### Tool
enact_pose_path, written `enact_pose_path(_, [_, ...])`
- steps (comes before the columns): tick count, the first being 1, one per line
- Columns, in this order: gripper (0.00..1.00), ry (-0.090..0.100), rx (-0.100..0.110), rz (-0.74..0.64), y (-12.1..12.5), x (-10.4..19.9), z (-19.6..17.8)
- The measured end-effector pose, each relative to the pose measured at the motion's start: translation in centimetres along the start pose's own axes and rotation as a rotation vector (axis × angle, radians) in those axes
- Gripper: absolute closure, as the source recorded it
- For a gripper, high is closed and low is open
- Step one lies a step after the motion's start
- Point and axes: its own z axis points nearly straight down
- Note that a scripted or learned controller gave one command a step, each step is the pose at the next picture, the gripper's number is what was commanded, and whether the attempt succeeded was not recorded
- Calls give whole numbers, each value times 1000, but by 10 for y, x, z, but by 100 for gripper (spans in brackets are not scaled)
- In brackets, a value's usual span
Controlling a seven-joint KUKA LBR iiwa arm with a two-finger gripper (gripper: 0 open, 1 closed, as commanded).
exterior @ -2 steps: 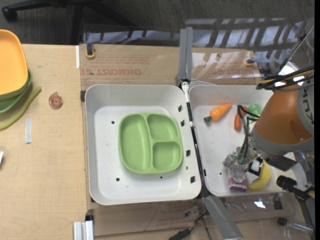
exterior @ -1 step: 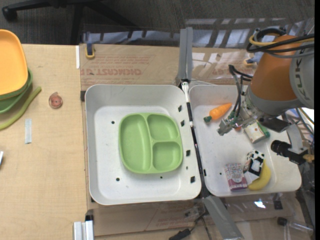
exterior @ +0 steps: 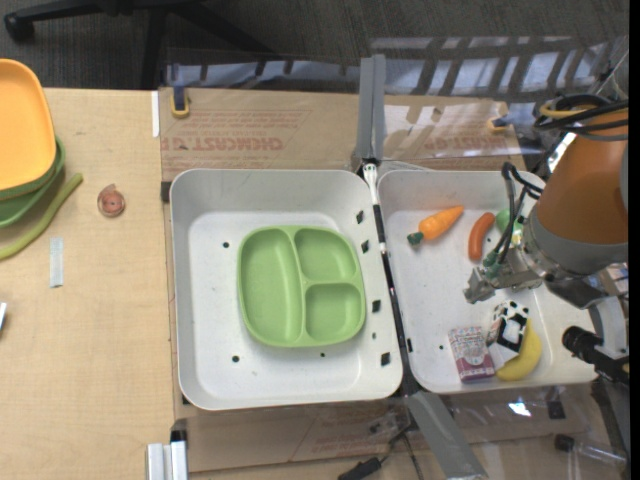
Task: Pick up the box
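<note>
One fixed camera above the bench [exterior: 100, 368], looking down at a slant — both white bins [exterior: 190, 268] in frame, arm [exterior: 590, 188] entering from the right

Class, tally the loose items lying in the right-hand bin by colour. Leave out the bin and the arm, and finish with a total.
Orange: 2, the carrot and the orange-red piece
Yellow: 1, the banana
Pink and clear: 1, the box
Black and white: 1, the small patterned item
Total: 5

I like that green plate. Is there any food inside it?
No. All three sections of the green plate look bare. It sits in the left bin; what lies beneath it is covered.
</note>
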Motion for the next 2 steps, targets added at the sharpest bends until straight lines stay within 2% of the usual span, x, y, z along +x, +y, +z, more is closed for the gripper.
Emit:
enact_pose_path(1, [0,0,0,0,0,0,0])
enact_pose_path(2, [0,0,-2,-11,-12,-26,88])
